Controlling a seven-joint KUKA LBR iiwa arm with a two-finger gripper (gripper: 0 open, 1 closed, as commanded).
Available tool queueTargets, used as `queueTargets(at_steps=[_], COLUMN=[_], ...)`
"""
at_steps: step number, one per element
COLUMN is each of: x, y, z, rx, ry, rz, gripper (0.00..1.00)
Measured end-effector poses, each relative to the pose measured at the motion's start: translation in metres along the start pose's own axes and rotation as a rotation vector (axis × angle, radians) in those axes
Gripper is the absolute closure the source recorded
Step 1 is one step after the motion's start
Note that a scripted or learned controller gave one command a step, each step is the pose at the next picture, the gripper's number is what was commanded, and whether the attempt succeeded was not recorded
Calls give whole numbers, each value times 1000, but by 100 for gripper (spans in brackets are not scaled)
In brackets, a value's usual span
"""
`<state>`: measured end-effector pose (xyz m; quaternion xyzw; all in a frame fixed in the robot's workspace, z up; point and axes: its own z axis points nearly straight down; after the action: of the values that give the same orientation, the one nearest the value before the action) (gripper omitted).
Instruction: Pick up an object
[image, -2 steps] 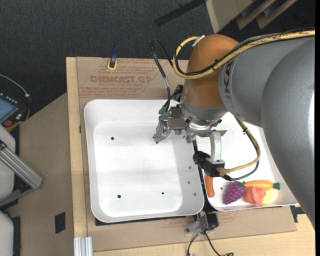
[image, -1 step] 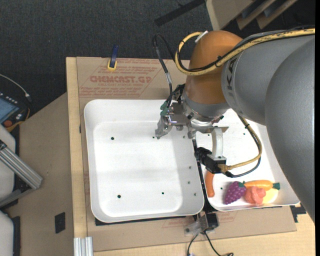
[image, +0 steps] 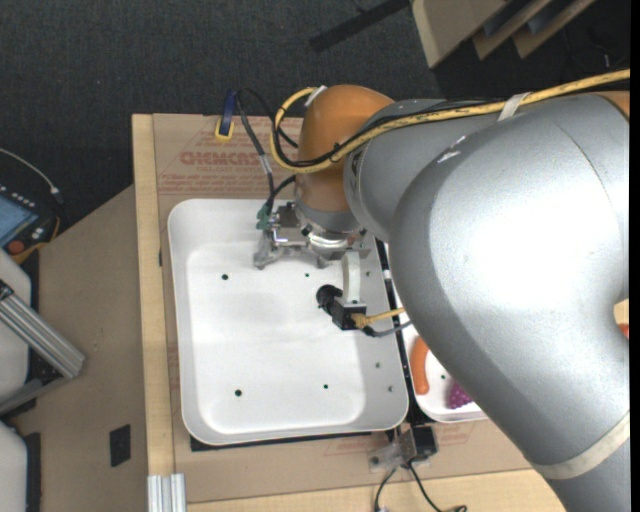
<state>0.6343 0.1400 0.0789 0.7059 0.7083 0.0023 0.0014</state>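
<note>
1. Pincer (image: 300, 243): hangs over the far part of the left bin, just below the orange band; a metal bracket projects from it toward the view's left. The wrist housing masks its tips, so whether it is spread or pressed together cannot be told, and nothing is visible between them.
2. Orange band (image: 335, 125): rounded collar directly above the wrist, with yellow and black cables looped around it.
3. Black fitting (image: 335, 303): small dark part with a yellow cable end, seen just below the pincer against the bin floor, beside a pale upright bar.
4. Left bin (image: 250, 330): shallow white tray with rounded corners; its floor shows a few small dark dots.
5. Grey arm (image: 510, 270): large curved link entering from the right, covering most of the right bin.
6. Right bin (image: 432, 405): a near corner shows beneath the arm.
7. Candidate objects: an orange, elongated item (image: 421, 368) and a purple clustered item (image: 459, 397) lie close together in the visible corner of the right bin, well apart from the pincer.
8. Counter (image: 150, 300): brown cardboard sheet with red lettering at its far edge, bearing both bins.
</note>
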Motion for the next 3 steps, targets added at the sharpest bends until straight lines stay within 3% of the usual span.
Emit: queueTargets(at_steps=[1,2,3], x=[-40,-39,-38], y=[-1,-1,0], z=[-7,-17,-27], rx=[7,6,5], ry=[4,1,1], rz=[6,3,3], gripper=[0,100,100])
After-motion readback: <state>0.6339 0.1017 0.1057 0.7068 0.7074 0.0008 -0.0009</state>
